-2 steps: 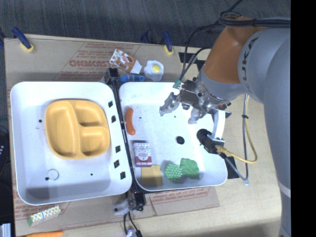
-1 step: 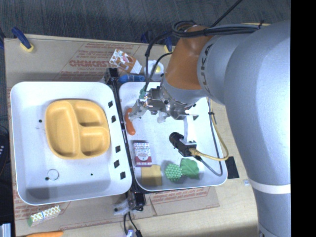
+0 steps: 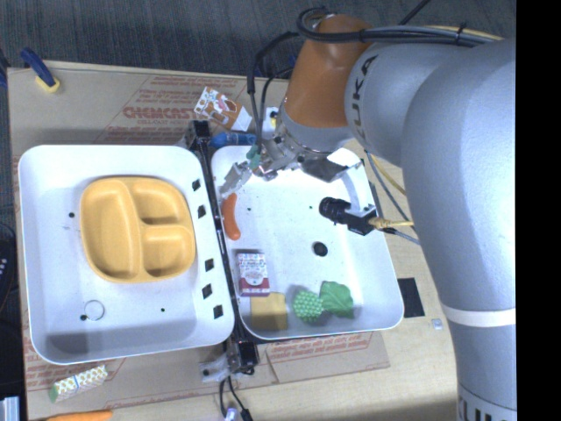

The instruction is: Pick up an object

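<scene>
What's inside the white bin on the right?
The right white bin holds an orange hot-dog-shaped toy, a small red box, a yellow block, green knobbly toys and a black knob. The grey arm covers its far corner.

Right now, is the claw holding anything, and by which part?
Cannot be told. The claw hangs just above the orange sausage in the right bin, with nothing visibly between its tips.
</scene>
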`<act>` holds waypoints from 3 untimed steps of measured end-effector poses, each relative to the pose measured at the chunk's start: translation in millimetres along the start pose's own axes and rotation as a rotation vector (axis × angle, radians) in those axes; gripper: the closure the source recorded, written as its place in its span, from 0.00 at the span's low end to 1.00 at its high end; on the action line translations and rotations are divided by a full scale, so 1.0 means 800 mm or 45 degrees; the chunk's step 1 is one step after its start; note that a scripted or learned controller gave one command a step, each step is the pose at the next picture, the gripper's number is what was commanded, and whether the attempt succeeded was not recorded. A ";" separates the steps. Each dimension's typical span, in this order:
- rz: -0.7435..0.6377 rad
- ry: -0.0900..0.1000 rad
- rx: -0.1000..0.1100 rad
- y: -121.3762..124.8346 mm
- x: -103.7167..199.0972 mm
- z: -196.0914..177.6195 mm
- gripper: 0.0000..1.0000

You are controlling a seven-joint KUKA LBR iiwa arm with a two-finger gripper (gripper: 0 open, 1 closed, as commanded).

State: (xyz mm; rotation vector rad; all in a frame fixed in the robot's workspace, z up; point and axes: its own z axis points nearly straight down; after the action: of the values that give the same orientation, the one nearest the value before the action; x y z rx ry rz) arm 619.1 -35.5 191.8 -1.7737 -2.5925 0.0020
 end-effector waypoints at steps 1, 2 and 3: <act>-0.569 0.002 0.002 -0.017 0.020 0.000 0.00; -0.640 0.002 0.001 -0.035 0.059 0.000 0.00; -1.142 0.002 0.002 -0.030 0.088 0.000 0.00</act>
State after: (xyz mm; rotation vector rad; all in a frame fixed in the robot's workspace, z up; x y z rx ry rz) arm 571.1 21.2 191.7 -0.4740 -3.1023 0.0019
